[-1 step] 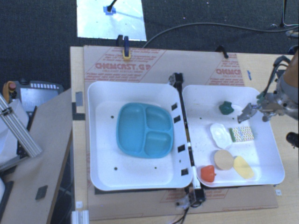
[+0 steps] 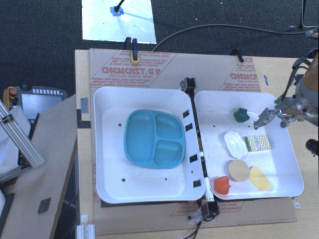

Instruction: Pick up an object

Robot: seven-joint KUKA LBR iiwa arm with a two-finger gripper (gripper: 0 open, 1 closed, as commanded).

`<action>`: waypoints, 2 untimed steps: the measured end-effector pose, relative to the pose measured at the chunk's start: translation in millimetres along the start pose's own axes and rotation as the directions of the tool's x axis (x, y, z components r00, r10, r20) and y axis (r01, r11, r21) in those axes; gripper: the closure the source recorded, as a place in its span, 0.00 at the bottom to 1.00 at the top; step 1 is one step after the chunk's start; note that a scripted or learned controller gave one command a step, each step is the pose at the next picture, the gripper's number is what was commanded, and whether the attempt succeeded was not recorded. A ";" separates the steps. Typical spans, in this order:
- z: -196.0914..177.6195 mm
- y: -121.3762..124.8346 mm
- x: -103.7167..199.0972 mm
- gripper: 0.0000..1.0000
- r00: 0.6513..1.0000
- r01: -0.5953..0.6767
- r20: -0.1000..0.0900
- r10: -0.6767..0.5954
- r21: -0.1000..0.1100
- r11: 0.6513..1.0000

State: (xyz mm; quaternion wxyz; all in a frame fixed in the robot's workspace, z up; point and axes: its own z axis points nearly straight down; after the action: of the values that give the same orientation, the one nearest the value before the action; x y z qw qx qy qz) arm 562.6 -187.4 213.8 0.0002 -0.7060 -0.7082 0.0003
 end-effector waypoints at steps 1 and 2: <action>62.6 -1.0 -5.7 0.00 1.000 -0.002 -0.001 0.002 0.004 1.000; 121.0 0.2 -1.2 0.00 1.000 -0.002 0.003 0.002 -0.004 1.000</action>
State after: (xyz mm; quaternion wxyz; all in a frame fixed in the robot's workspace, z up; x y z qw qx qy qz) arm 562.7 -188.6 92.8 -0.0021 -0.7067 -0.7075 0.0001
